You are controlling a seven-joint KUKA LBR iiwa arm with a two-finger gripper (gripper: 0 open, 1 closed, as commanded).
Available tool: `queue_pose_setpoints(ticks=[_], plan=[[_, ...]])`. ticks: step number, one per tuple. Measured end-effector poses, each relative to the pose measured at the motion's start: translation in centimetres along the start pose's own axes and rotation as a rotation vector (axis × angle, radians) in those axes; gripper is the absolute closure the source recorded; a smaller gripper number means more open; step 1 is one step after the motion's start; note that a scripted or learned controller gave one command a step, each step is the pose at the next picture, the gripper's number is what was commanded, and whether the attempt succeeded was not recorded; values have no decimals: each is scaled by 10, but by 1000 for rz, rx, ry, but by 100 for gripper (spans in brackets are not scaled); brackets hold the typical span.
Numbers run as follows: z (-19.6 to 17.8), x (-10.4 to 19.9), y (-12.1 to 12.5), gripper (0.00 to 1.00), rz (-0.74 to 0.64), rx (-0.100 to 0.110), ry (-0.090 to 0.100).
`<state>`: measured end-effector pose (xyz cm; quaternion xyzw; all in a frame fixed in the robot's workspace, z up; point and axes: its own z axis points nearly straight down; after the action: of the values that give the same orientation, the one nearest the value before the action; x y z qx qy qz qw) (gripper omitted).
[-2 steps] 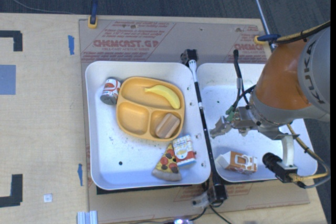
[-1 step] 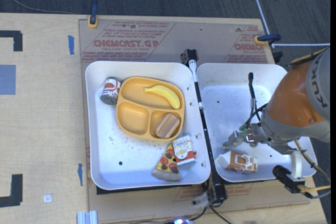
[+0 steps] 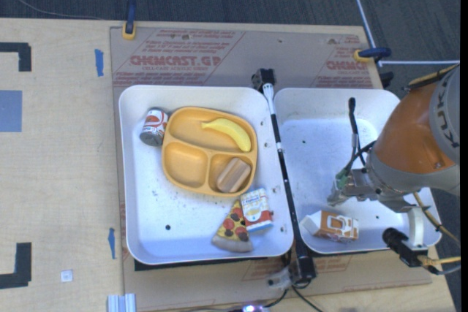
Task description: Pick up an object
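We see a small orange-and-white carton (image 3: 336,226) lying near the front edge of the right bin (image 3: 314,135). Just above it the pincer (image 3: 349,185) hangs low over the bin floor; we cannot tell its state. In the left bin (image 3: 139,179) sit a yellow divided plate (image 3: 183,161) with a banana (image 3: 228,132), a can (image 3: 153,126), a pizza slice (image 3: 232,230) and a small box (image 3: 256,208).

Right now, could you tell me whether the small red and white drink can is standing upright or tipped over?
Tipped over: the red and white can lies on its side in the left white bin, against the yellow divided tray.
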<state>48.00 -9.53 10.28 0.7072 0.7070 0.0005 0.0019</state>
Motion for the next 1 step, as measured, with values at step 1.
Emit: queue_pose_setpoints(ticks=[1], plan=[[0, 0, 0, 0, 0, 0, 0]])
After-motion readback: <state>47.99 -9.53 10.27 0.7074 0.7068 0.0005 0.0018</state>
